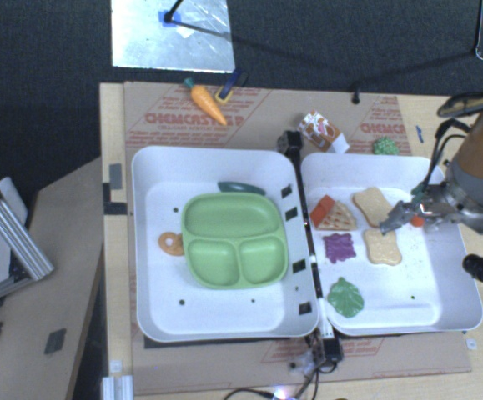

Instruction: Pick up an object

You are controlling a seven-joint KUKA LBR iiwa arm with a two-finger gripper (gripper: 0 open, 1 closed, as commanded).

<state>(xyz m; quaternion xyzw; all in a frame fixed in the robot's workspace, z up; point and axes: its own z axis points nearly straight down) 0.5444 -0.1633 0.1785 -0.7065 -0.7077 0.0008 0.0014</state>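
Two "CHEMCAST" prints on bench board [183, 117]

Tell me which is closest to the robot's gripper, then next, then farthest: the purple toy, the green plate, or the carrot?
Measured from the gripper in the right bin:
1. Purple toy, same bin, just left of it.
2. Green plate, in the left bin.
3. Carrot, outside the bins, on the cardboard at the back.

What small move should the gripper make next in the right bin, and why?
Probably a short descent toward the lower bread slice. The gripper sits just above that slice in the right bin, between it and the upper bread slice, and nothing shows between its fingers, so nothing is picked up yet.
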